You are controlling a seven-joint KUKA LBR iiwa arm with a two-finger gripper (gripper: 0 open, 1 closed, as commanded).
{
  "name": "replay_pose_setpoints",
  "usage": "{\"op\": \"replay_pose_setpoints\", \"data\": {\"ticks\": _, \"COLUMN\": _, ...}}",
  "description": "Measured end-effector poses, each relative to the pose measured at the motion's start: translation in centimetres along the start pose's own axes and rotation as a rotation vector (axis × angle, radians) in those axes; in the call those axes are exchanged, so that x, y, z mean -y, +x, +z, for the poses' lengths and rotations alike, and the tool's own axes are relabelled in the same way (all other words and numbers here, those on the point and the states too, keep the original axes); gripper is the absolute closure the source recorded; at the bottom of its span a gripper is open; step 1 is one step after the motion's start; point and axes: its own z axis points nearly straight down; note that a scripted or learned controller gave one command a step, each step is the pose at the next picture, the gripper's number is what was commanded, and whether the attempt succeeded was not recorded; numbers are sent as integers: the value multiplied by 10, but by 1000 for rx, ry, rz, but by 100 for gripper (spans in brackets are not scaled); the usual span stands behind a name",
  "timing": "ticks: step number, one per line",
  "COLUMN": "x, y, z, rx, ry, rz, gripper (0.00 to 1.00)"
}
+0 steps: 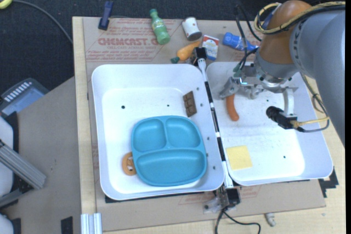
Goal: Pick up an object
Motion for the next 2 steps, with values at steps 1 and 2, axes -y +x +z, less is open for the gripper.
{"op": "replay_pose_setpoints", "data": {"ticks": 1, "x": 12, "y": 3, "z": 0, "rx": 0, "ry": 0, "rz": 1, "gripper": 0}}
{"op": "replay_pose_setpoints", "data": {"ticks": 2, "x": 12, "y": 3, "z": -10, "rx": 0, "ry": -2, "rz": 2, "gripper": 100}}
